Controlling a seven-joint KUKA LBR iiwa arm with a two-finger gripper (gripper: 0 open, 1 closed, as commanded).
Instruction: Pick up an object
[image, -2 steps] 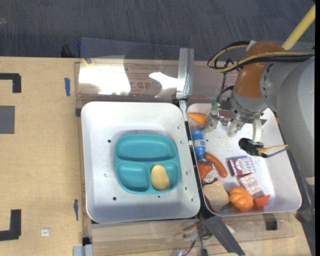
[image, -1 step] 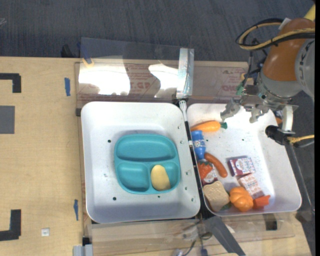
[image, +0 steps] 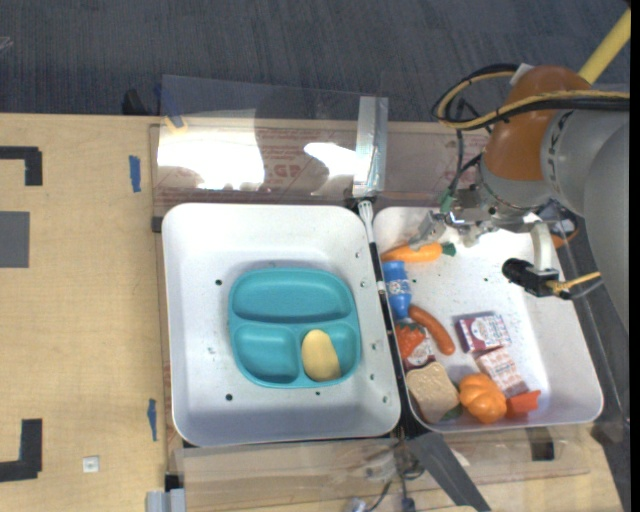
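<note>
The claw (image: 452, 228) hangs low at the far corner of the right bin (image: 585, 395), and I cannot tell how wide it stands or whether it has anything in it, since the wrist and cables crowd that spot. The likeliest target, an orange carrot (image: 412, 254), lies just beside the claw on its near-left side, close against the wall between the bins. That wall is the main risk: a finger could strike it, or nudge the carrot so that it rolls off. A blue bottle (image: 397, 287) lies just nearer than the carrot and could get caught in the same pinch. The sausage (image: 432, 327), packets (image: 490, 350), bread (image: 432, 390) and orange pepper (image: 482, 397) lie well apart, nearer the camera.
</note>
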